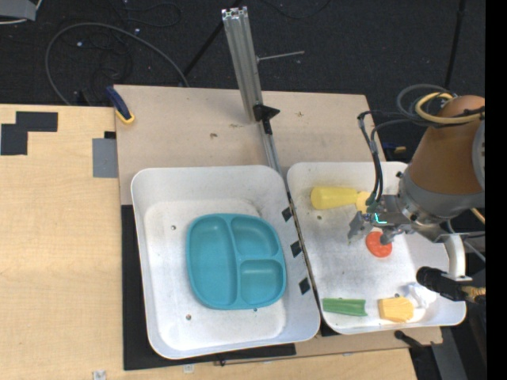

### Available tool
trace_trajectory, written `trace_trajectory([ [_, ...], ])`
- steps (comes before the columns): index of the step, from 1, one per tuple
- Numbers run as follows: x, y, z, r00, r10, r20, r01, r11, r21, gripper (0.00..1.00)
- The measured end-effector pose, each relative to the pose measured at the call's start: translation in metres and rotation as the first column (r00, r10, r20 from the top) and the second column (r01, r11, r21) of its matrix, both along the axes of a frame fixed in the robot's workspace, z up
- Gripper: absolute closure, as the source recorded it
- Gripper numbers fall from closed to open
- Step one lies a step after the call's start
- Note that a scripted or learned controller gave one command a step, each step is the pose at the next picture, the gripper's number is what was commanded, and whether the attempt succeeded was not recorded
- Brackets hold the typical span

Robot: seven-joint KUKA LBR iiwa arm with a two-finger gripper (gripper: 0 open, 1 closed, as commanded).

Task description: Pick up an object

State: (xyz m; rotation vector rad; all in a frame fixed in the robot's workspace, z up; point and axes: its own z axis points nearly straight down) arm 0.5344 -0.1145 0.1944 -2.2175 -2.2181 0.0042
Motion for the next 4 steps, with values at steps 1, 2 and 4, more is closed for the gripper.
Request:
trace_trajectory([
  [1,0.0,0.0,0.001,1.0,0.0,0.002,0.0,1.0,0.0,0.0],
  [2,-0.001,0.002,-0.064,1.0,0.0,-0.003,0.0,1.0,0.0,0.0],
  [4,0.004,0.004,-0.088,1.0,-0.004,0.013,0.003,1.0,0.008,1.0],
])
